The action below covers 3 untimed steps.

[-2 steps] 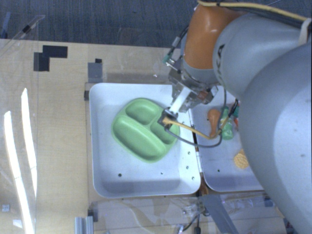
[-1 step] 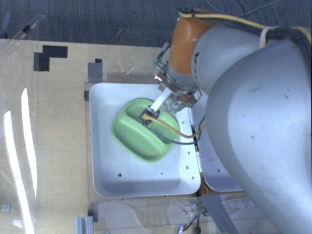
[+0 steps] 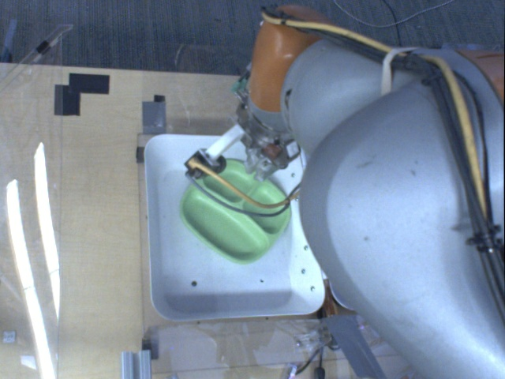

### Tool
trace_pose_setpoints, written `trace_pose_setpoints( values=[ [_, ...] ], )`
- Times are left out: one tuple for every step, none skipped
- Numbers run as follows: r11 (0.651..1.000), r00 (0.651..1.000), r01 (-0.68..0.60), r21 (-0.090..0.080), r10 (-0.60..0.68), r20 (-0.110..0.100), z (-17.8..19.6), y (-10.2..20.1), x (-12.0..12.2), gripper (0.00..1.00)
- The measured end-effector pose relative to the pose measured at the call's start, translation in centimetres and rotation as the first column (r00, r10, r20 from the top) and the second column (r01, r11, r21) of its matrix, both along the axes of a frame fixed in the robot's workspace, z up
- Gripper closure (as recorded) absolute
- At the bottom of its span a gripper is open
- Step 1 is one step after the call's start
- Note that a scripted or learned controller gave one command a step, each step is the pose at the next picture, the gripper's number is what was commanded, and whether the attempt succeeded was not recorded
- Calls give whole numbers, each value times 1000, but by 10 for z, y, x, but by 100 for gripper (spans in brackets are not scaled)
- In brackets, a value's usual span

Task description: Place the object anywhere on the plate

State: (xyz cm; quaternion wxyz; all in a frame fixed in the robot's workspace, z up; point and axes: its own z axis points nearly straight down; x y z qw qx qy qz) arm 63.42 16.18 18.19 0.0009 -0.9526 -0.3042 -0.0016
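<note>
Arm (image 3: 379, 172) low; gripper (image 3: 260, 160) seemingly downward

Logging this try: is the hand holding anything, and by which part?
Cannot be told: the hand sits low over the green divided plastic plate in the white bin, with no object seen in it.

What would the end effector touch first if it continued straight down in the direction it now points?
Most likely the green plate. The end effector points down over the plate's far right part inside the white bin. Its height above the plate is hard to judge from this slanted view, and its tips are hard to make out.
</note>
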Motion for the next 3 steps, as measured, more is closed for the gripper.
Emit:
trace_pose_setpoints(
  values=[
    [1000, 1000, 1, 0, -1, 0, 0, 0, 0, 0],
    [943, 943, 334, 2, -334, 1, -7, -25, 15, 0],
    [918, 918, 397, 3, -397, 0, -25, -38, 27, 0]
  ],
)
